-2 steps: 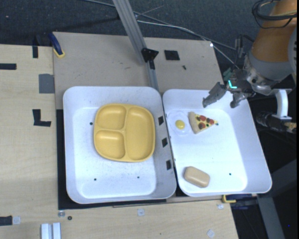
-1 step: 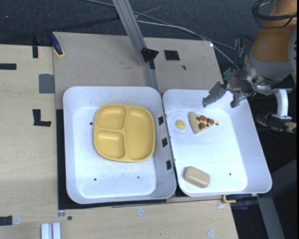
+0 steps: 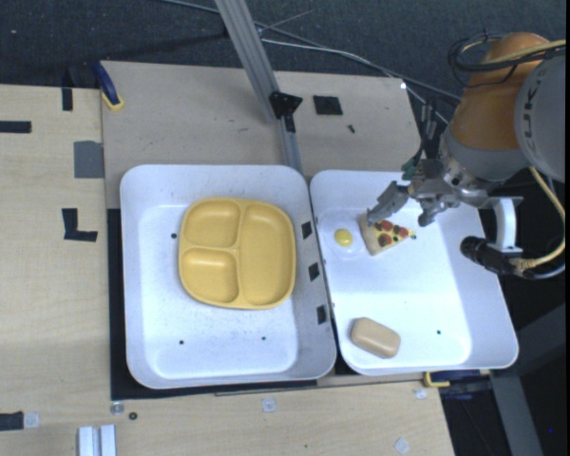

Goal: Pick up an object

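Pizza slice [image 3: 387,237] is how we read the small toy wedge in the right bin [image 3: 475,335]: a pale tan triangle with red and dark dots on its top face, its broad edge toward nine o'clock and its tip toward three o'clock. We see it lying on the bin floor in the upper part of that bin, close to the bin's twelve o'clock wall.

Relative to the gripper [image 3: 410,209], the slice sits just at seven o'clock of the fingertips. The jaws stand apart, one finger angling down toward eight o'clock and ending near the slice's upper left corner, the other pointing down just above the slice's right end. We cannot tell whether either finger touches the slice, and we do not see it clamped between them.

Just at nine o'clock of the slice lies a small yellow round piece [image 3: 344,238], near but apart from it. Well toward six o'clock, near the bin's lower edge, rests a tan bread roll [image 3: 374,337].

Above the fingers the arm [image 3: 499,103] rises toward two o'clock, grey with its orange band.

At nine o'clock of everything, the left bin [image 3: 147,283] holds a yellow divided plate [image 3: 237,253] with three compartments, lying flat near that bin's middle.
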Action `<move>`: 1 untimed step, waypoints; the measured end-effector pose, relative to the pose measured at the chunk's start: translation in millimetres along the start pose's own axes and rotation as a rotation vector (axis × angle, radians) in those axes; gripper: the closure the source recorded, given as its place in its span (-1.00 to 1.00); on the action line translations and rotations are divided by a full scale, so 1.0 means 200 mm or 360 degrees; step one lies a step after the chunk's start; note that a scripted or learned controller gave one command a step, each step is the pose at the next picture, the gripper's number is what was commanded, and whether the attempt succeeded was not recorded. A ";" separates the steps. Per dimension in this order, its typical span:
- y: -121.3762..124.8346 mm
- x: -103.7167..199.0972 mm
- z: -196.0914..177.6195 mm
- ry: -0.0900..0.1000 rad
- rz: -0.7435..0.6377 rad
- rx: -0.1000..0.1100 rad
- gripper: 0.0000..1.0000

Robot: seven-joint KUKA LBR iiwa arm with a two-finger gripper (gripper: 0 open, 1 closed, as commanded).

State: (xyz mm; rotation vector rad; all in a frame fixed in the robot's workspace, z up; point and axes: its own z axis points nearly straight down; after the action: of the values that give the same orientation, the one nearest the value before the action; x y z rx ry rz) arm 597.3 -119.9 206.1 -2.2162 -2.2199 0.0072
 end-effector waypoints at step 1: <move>-0.01 0.02 0.32 0.0000 0.0000 -0.0001 -1.00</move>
State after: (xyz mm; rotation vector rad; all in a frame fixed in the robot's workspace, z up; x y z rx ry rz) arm 594.9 -114.9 142.5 -2.2166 -2.2202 0.0066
